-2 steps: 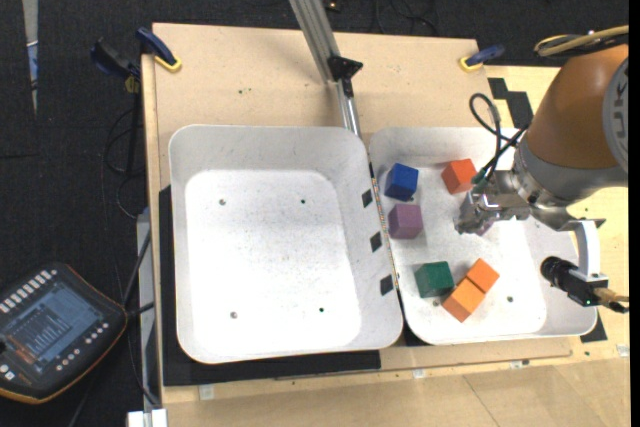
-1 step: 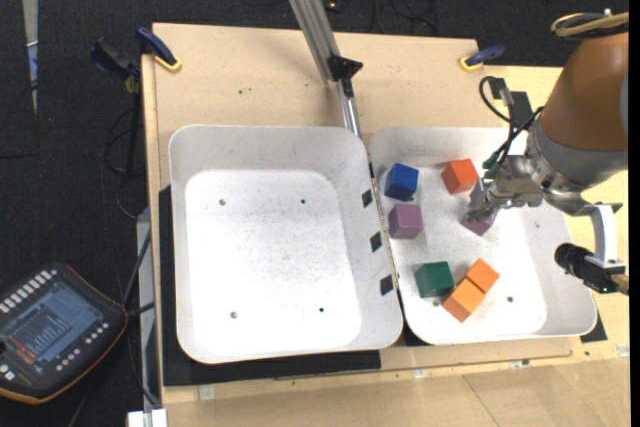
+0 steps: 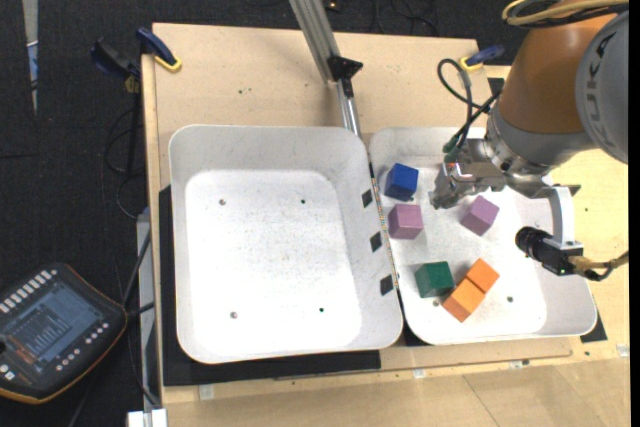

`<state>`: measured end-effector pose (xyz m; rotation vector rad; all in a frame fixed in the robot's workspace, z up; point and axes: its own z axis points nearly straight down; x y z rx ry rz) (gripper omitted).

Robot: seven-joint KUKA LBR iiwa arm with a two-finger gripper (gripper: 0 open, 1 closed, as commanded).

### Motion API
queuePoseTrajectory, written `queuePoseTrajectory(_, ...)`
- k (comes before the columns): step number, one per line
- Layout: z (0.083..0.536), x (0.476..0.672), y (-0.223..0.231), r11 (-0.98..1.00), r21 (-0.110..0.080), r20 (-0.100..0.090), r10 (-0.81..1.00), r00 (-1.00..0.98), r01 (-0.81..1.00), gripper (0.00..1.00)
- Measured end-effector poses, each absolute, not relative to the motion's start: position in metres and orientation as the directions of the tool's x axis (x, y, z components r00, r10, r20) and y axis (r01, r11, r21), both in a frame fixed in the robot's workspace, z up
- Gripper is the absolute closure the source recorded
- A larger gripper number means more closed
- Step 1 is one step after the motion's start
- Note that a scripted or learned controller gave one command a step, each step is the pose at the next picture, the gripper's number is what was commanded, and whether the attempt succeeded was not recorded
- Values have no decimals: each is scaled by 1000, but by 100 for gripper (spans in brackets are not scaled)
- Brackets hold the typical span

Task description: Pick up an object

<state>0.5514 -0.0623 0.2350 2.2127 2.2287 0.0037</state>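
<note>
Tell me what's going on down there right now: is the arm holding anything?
Tool low over the right bin, grip state unreadable. Nothing seen held. Nearest blocks: blue, two purple. Green and orange farther off.

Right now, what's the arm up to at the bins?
The KUKA arm reaches in over the right bin, its gripper low among the blocks, between the blue cube and a purple cube. Nothing visibly sits in its grasp. Another purple cube, a green cube and two orange blocks lie nearer the front. The left bin sits alongside.
</note>
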Motion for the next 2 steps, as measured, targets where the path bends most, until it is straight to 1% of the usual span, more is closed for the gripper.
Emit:
queuePoseTrajectory(1,224,562,-6,8,0,1,1000,-8,1000,100)
queuePoseTrajectory(2,236,579,45,8,3,2,1000,-8,1000,100)
